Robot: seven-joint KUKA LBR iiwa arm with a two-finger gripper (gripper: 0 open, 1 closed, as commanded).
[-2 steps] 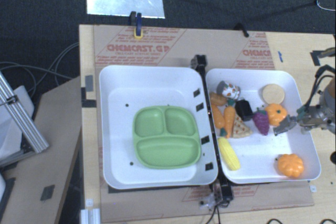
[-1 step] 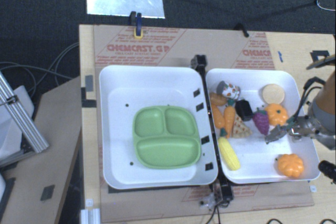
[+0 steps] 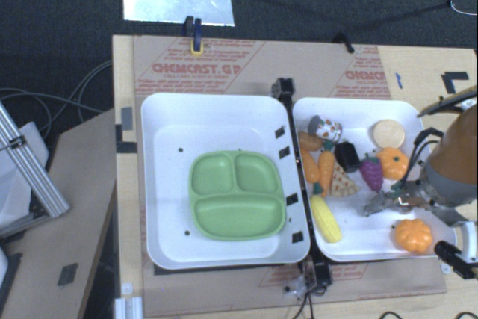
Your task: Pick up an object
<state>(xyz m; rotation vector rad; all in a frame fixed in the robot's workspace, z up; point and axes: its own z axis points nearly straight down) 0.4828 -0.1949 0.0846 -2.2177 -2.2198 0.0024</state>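
Ridged orange pumpkin [image 3: 413,234], glossy plastic

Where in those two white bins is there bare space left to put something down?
Left bin: bare floor all around the green plate, widest above it. Right bin: a patch between corn and pumpkin, below the end effector. Its upper left is crowded with toy food.

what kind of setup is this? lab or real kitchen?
Most likely a robot lab test bench, not a kitchen. Two white bins sit side by side on cardboard, one holding plastic toy food like the corn; loose cables and an aluminium rail lie at the left.
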